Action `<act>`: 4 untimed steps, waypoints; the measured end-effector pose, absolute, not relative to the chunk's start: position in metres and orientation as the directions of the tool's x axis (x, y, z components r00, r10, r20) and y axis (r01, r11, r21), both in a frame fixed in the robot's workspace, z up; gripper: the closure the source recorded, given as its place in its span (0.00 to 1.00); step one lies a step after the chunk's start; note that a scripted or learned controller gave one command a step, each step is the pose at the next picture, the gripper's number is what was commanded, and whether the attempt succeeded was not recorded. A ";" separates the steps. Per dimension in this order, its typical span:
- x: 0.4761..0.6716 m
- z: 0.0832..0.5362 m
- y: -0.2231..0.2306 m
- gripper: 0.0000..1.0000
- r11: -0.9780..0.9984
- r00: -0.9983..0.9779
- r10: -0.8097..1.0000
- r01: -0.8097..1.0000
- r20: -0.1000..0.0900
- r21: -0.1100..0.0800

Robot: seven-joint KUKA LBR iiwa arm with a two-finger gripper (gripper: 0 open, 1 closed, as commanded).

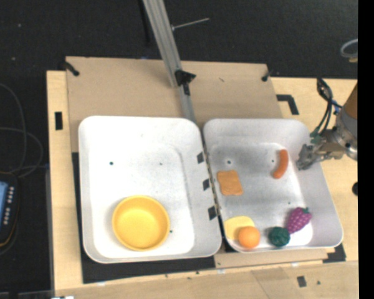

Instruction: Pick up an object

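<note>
Camera view | claw point(306, 156) at right bin point(255, 129) rim, beside sausage point(280, 164) | grip: cannot tell

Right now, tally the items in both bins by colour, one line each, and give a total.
Yellow: 2, the bowl in the left bin and the yellow piece in the right bin
Orange: 3, the sausage, the flat square piece, the round fruit
Green: 1, the dark green item
Purple: 1, the grapes
Total: 7
</note>
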State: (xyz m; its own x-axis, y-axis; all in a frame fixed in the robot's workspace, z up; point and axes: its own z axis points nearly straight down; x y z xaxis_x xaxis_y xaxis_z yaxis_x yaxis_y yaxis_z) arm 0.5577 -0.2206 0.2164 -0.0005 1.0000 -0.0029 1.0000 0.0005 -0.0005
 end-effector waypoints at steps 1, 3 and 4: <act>0.559 0.231 -0.170 1.00 0.007 -0.007 1.000 1.000 0.001 0.002; 0.554 0.230 -0.068 1.00 0.008 -0.008 1.000 1.000 0.002 0.002; 0.559 0.224 -0.016 1.00 0.007 -0.007 1.000 1.000 0.002 -0.001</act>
